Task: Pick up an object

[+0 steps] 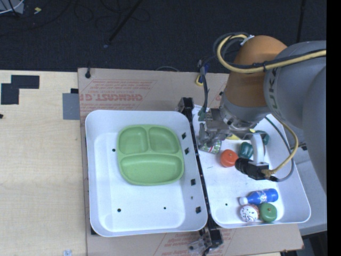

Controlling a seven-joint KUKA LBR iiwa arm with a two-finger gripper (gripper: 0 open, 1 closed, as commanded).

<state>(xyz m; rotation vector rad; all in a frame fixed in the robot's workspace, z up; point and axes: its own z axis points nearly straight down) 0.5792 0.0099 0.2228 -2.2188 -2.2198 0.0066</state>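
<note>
Arm [250, 89] reaches in from the right w/ the jaws low in the right bin [229, 191], at its near-left corner, hard by the wall shared w/ the left bin [138, 207]. Can't tell jaws' state: wrist and clutter hide them. Nothing visibly gripped.

No set target. Closest candidate is the orange ball [228, 158], just beside the jaws to the right, w/ a teal piece [245, 150] touching or nearly touching it. Some small greenish bit sits right at the jaws, too blurred to ID.

Risks, imo:
- Jaws so close to the bin wall could close on or scrape the rim instead of an obj.
- Ball is round, so it prob rolls off if nudged off-centre, esp. toward the teal piece.
- Ball and teal piece are close together, so there's a chance of pinching both or neither.

Other stuff: blue bottle [262, 197], speckled white ball [248, 213] and green round piece [268, 212] cluster at the front of the right bin, well apart from the jaws and not in the way. Green divided plate [150, 154] lies alone in the left bin. Both bins sit on a cardboard sheet [133, 87] on the desk [37, 169].
</note>
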